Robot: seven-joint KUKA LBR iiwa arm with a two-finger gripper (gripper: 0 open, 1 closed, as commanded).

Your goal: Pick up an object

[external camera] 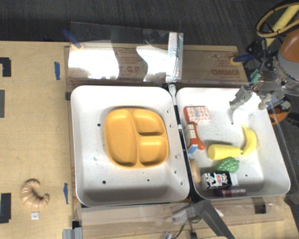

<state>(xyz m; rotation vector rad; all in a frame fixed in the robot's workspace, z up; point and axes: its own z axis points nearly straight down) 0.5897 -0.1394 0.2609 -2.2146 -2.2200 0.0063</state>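
Bench [30,113]: tan board under two white bins, dark carpet behind.
Left bin [84,148]: yellow divided tray [136,136] at centre.
Right bin [274,173]: banana [248,139] by right wall; yellow block [223,151] and green berry [228,164] mid-bin; red-white box [196,114] near far-left corner; black-white carton [218,179] by near wall.
Gripper [253,99]: above far-right corner, fingers spread apart, nothing between them.
Progress: no object grasped; descent, closing and lift left, judged.
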